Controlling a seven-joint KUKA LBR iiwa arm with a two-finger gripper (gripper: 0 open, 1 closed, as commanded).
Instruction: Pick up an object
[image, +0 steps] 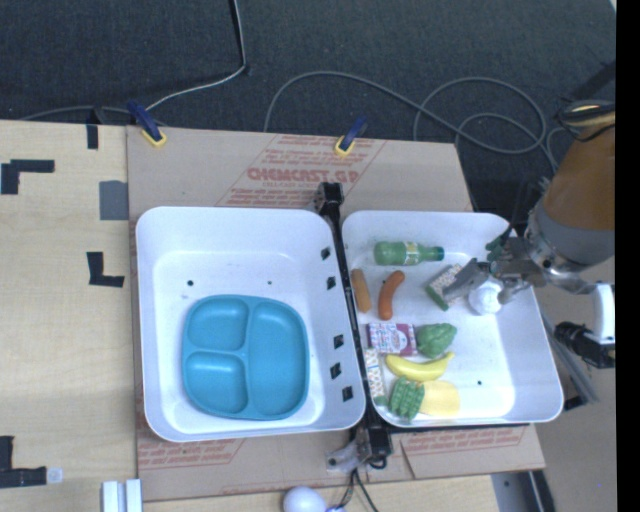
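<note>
Grey gripper (462, 281) above the right bin (520, 395), near its far right edge.
Fingers spread apart, grasping nothing; green bottle (407, 253) lies by the far edge, toy foods along the bin's left edge.

Two white bins side by side on a cardboard-covered worktop (300, 170). Left bin (160, 260): a blue divided plate (246, 357). Right bin (520, 385): green bottle (407, 253), two sausages (390, 293), pink carton (390, 337), broccoli (436, 338), banana (418, 367), corn (405, 399), all toward the left side. End effector (462, 284) low over the right bin's upper right, beside a white ball (486, 298).
</note>
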